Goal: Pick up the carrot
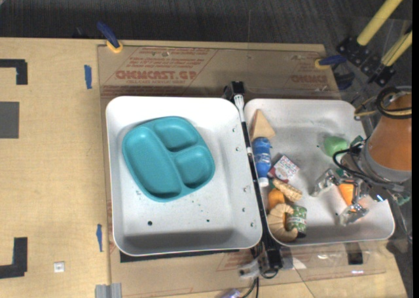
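The grey arm with the orange wrist band reaches in from the right over the right-hand shallow white bin point(308, 110). Its two-finger metal gripper point(340, 202) sits low near the bin's right front corner. A short orange carrot piece point(346, 192) shows between the two metal fingers point(323, 183), so the tool appears closed on the carrot, though the view is small and the contact faces are hard to make out.

Along the bin's left wall lie a tan cone point(260, 124), a blue bottle point(262, 156), a small printed packet point(285, 167), an orange-and-tan food item point(284, 193) and a tan woven piece point(281, 218). A green object point(335, 144) rests just beside the wrist. The left-hand white bin point(222, 224) carries a teal sectioned plastic tray point(168, 157).

Procedure for the step in hand, as judged from here:
1. Maintain grip pressure; the carrot is smooth and tapered and may slip.
2. Raise straight up, slowly, clear of the bin floor.
3. Avoid swinging toward the green object or the bin's right wall.
4. Confirm the carrot rises with the fingers before counting the pick as done.
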